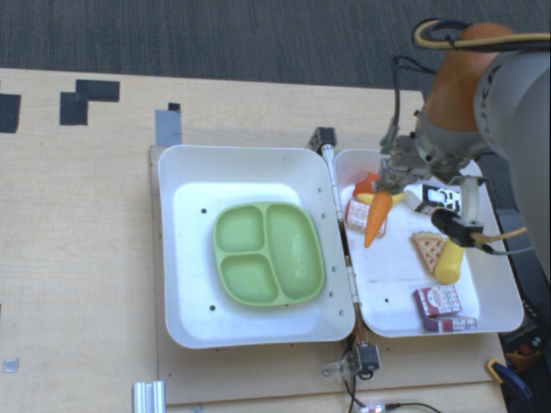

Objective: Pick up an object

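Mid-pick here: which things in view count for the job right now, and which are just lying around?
Part of the job:
- two-finger gripper, low over the right white bin
- orange toy carrot, just beneath it

Just lying about:
- green three-compartment plastic plate in the left white bin
- yellow toy lemon
- tan waffle-patterned wedge
- small maroon carton
- black-and-white toy

Bright, even overhead light; the left bin (181, 256) glares white around the tray (269, 254); shadows faint, focus slightly soft.

Left bin (168, 256): divided plate (269, 254) at centre. Right bin (508, 304): carrot (376, 218) upper left, wedge (428, 249) mid-frame right, carton (442, 305) lower right. Gripper (393, 172) over its upper left.
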Robot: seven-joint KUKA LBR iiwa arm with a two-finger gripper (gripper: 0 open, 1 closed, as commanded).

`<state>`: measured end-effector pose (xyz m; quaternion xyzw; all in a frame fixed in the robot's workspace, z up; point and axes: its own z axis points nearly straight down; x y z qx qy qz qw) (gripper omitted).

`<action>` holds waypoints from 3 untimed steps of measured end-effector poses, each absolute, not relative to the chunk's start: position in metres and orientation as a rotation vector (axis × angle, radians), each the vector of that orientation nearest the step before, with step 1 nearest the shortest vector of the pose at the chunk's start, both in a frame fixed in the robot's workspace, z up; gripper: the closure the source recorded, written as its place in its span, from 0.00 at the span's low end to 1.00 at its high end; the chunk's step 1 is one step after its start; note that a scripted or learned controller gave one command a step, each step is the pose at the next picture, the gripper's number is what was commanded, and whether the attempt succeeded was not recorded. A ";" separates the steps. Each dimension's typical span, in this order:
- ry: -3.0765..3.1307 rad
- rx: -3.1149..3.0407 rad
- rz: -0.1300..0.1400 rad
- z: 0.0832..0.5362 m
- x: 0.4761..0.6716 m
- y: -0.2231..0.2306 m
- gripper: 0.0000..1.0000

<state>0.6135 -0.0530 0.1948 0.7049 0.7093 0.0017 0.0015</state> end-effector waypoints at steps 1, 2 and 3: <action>2.227 2.213 0.003 0.194 0.613 -0.054 0.00; 2.220 2.210 0.009 0.098 0.630 -0.083 0.00; 2.228 2.203 0.014 0.109 0.631 -0.081 1.00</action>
